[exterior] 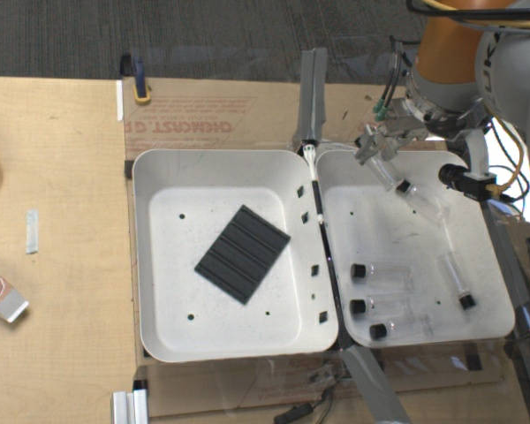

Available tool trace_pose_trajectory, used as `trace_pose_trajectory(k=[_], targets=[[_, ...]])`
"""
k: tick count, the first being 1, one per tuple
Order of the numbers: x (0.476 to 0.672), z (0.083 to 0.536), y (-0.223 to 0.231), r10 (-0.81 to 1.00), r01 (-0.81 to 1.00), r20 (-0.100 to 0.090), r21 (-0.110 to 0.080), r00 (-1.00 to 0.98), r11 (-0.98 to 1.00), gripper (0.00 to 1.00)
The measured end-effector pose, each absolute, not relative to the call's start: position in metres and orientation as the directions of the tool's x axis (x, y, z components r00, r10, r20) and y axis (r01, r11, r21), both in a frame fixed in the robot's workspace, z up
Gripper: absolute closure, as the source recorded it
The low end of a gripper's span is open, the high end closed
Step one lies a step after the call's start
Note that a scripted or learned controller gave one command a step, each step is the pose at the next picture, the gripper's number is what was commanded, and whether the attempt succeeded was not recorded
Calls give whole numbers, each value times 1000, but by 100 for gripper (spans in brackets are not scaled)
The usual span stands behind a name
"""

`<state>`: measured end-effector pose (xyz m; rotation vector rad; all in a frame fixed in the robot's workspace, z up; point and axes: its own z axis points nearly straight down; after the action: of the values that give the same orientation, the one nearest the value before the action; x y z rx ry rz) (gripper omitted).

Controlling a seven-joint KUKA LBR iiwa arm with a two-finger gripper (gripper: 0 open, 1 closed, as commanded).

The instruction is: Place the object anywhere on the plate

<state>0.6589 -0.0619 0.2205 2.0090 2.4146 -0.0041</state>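
Note:
The plate [242,253] is a dark ribbed rectangle lying at a slant in the middle of the left bin [159,325]. My gripper [376,148] hangs over the back left corner of the right bin [486,325], far from the plate. A clear tube with a black cap [394,177] slants down and to the right from between its fingertips, and the gripper looks shut on the tube's upper end. Several more clear tubes with black caps [367,306] lie on the right bin's floor.
A raised divider [321,228] with black clips separates the two bins. A tube with a cap [456,281] lies at the right bin's right side. On the bench to the left are a small grey strip [32,231] and a wrapped item [2,295].

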Motion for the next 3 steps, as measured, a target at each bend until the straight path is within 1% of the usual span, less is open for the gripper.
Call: trace_pose_trajectory(k=[1,2,3], targets=[[659,198,17,979,979,-1,-2,-204,204,100],[633,236,35,764,764,0,-1,-646,646,100],[634,245,32,767,767,-2,1,-641,641,100]])
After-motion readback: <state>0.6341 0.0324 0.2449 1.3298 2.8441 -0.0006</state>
